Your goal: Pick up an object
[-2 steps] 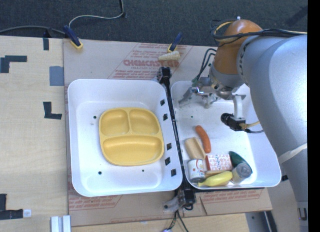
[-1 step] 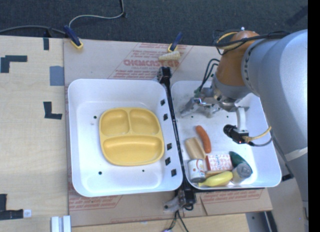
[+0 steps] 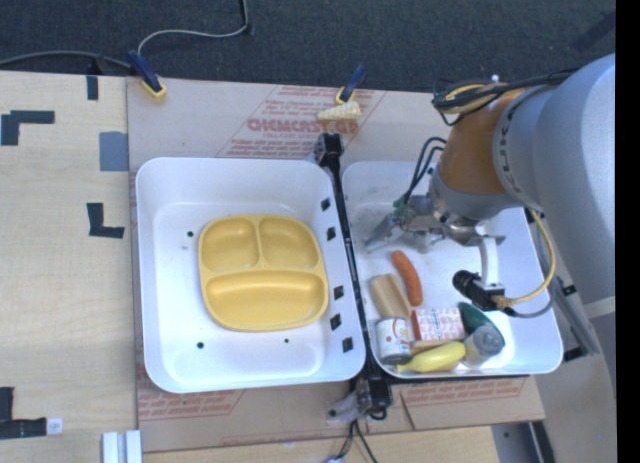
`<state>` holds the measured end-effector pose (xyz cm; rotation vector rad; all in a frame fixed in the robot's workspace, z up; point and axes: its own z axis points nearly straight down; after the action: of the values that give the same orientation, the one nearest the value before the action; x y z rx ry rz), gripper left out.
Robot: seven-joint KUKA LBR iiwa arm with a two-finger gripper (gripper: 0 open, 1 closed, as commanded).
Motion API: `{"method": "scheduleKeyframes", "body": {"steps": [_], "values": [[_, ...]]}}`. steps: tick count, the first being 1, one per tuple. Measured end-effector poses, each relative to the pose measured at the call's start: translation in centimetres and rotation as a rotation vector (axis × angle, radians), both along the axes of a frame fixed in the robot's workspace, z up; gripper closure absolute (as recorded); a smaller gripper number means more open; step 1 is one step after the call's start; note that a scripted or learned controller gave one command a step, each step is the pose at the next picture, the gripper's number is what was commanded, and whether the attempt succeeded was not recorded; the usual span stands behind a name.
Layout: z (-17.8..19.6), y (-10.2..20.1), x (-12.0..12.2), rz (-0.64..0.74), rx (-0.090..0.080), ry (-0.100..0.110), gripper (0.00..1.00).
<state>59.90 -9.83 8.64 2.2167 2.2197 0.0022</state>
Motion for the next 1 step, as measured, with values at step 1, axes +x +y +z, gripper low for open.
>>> {"method": "scheduleKeyframes", "body": {"steps": [1], "values": [[-0.06, 0.40, 3.71, 0.000, 0.001, 0.001, 0.00]]}}
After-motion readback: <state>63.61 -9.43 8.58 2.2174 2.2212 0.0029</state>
